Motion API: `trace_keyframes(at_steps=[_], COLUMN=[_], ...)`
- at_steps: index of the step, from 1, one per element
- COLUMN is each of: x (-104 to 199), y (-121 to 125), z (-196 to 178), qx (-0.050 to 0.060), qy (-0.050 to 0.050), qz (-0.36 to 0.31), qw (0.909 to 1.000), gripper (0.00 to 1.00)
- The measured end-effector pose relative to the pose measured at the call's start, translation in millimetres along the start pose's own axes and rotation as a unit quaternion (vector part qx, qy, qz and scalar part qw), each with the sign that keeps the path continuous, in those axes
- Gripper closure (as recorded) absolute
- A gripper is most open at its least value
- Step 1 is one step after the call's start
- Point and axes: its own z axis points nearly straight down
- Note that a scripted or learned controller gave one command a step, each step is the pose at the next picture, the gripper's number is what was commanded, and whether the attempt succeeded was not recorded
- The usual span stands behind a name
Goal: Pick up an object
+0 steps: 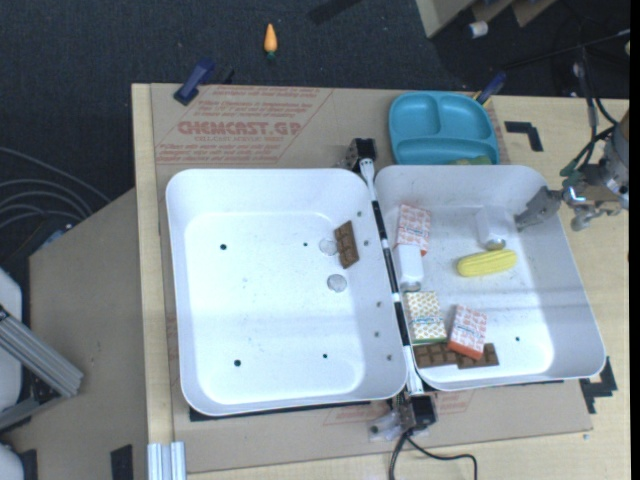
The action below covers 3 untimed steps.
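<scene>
My gripper (560,211) hangs over the right rim of the right bin (560,298), with its fingers apart and nothing between them. A yellow corn cob (487,262) lies in that bin, down and to the left of the gripper. Along the bin's left side lie a red-and-white packet (413,226), a white tube (410,265) and a colourful box (424,313). Beside the box sits another red-and-white packet (468,330) on a brown chocolate bar (440,356). The left bin (260,368) holds a second brown bar (346,243) and two small round pieces (337,283).
A blue divided tray (443,128) sits on the bench behind the right bin. A blue clip (193,83) lies at the bench's back left corner, and a small orange item (270,38) is on the dark floor beyond. Cables run near the bins' front edge (410,418).
</scene>
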Motion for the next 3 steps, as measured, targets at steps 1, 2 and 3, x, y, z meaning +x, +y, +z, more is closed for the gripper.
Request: trace_keyframes(at_steps=[1,2,3], x=[29.7,83.6,106.1], y=[15.8,79.4,36.7], z=[116.5,115.9,116.4], qx=[0.000,-0.001,0.000], qy=[0.000,0.000,0.000], qz=[0.000,-0.001,0.000], qw=[1.0000,1.0000,1.0000], gripper=[0.00,0.00,0.00])
